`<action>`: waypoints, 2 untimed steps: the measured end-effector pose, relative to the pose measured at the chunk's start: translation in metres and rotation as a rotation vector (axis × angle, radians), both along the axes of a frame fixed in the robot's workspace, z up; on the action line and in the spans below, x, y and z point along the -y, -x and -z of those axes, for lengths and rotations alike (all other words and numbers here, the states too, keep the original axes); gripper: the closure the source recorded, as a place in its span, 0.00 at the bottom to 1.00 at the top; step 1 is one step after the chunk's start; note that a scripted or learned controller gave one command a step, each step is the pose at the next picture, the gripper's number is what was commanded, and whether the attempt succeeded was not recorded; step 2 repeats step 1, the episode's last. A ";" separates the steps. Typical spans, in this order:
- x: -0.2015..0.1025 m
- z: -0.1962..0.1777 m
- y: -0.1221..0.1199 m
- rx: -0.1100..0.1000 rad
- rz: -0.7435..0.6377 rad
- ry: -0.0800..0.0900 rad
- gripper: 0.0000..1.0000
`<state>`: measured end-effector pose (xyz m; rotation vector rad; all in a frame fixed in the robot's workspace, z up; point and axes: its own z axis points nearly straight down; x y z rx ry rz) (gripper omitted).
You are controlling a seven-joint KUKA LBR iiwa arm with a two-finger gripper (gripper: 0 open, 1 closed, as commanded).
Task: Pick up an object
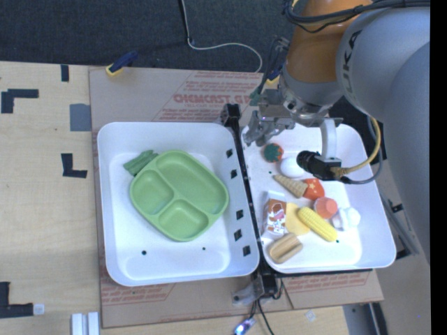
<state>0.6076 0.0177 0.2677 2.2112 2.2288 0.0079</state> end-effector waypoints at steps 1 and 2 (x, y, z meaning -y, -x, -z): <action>-0.048 -0.113 0.051 0.003 -0.001 -0.001 1.00; -0.048 -0.113 0.051 0.003 -0.001 -0.001 1.00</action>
